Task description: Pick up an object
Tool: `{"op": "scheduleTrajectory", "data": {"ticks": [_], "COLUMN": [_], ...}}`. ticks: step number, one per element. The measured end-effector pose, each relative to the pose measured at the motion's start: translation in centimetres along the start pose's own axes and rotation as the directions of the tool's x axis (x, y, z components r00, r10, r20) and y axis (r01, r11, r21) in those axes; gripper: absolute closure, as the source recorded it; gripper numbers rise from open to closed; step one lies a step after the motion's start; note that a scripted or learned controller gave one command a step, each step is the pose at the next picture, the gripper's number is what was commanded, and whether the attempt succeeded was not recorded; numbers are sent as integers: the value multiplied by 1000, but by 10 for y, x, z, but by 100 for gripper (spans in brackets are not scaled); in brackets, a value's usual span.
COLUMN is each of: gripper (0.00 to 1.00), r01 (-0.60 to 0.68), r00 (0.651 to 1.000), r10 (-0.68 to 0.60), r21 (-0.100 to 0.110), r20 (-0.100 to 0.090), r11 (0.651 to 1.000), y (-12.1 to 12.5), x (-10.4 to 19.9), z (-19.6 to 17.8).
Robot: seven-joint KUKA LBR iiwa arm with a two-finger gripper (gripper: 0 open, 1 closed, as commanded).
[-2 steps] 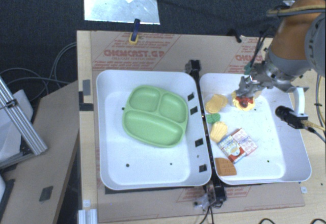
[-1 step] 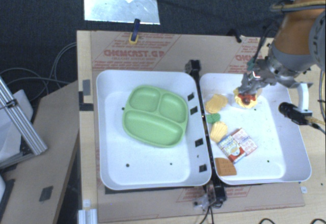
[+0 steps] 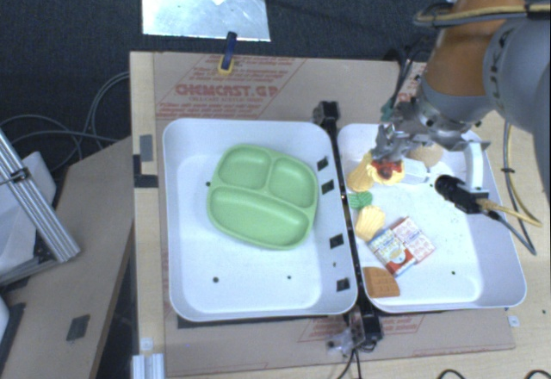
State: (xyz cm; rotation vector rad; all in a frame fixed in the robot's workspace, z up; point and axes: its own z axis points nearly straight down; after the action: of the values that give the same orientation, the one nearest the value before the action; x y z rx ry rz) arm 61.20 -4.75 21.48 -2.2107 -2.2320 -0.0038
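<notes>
gripper (image 3: 389, 153) low in right bin (image 3: 495, 270) | over yellow-red toy (image 3: 385, 170) | finger gap: cannot tell | green tray (image 3: 261, 195) left bin (image 3: 185, 222)

The grey arm (image 3: 508, 59) reaches in from the right, its hand (image 3: 389, 152) pointed downward.

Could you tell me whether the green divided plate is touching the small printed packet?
Apart. The camera view shows the green divided plate in the left bin and the small printed packet in the right bin, the bins' walls standing between them.
</notes>
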Motion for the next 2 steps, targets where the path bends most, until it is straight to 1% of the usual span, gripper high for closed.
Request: {"op": "scheduleTrajectory", "data": {"ticks": [1,2], "gripper": [100,100], "r01": [-8,-8], "r00": [1000,1000], "r10": [8,8], "r21": [1,0], "r20": [2,2], "r11": [1000,1000], "y": [-4,-1], "x": [-6,-9], "z": [1,-1]}}
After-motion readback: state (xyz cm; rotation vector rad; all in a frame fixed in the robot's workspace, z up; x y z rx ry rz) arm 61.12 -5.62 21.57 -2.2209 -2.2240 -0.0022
